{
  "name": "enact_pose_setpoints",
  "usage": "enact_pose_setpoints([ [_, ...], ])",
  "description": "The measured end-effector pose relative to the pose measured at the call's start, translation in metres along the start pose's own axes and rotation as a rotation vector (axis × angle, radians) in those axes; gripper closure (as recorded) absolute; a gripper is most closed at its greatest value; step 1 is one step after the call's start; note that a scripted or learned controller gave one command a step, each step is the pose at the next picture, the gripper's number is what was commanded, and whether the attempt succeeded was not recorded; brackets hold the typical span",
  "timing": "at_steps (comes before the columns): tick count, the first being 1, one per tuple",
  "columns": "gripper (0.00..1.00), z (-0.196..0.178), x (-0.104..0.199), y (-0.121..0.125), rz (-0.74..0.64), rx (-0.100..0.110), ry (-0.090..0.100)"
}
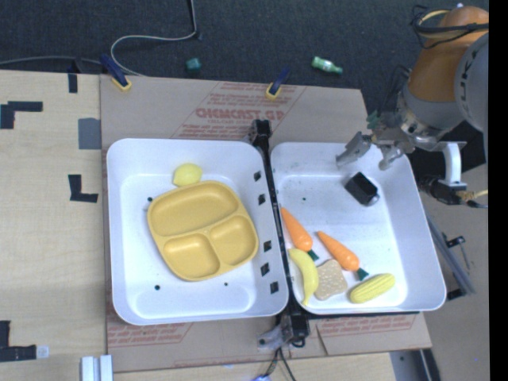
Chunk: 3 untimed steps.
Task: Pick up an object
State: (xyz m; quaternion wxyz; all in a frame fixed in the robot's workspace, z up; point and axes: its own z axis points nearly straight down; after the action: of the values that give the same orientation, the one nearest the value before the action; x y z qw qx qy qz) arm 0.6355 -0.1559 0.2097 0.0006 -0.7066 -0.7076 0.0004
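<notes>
My gripper (371, 157) hangs over the back of the right bin (413, 213), fingers spread open with nothing between them. Just below it lies a small black block (362, 188) on the bin floor. Toward the front of that bin lie two orange carrots (295, 229) (340, 250), a yellow banana (305, 274), a tan slice of bread (330, 281) and a yellow corn cob (371, 287).
The left bin (131, 236) holds a yellow divided plate (202, 230) and a small yellow round piece (187, 175) behind it. A black divider (268, 205) runs between the bins. Cardboard lies under both bins. Small clips and a cable lie on the dark floor behind.
</notes>
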Motion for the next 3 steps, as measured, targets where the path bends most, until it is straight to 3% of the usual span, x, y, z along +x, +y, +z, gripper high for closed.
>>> enact_pose_setpoints([
  [1, 0.0, 0.04, 0.006, -0.108, 0.002, 0.002, 0.001],
  [2, 0.0, 0.124, 0.039, -0.151, 0.001, -0.002, 0.001],
  [3, 1.0, 0.114, 0.038, -0.15, 0.003, -0.005, -0.002],
])
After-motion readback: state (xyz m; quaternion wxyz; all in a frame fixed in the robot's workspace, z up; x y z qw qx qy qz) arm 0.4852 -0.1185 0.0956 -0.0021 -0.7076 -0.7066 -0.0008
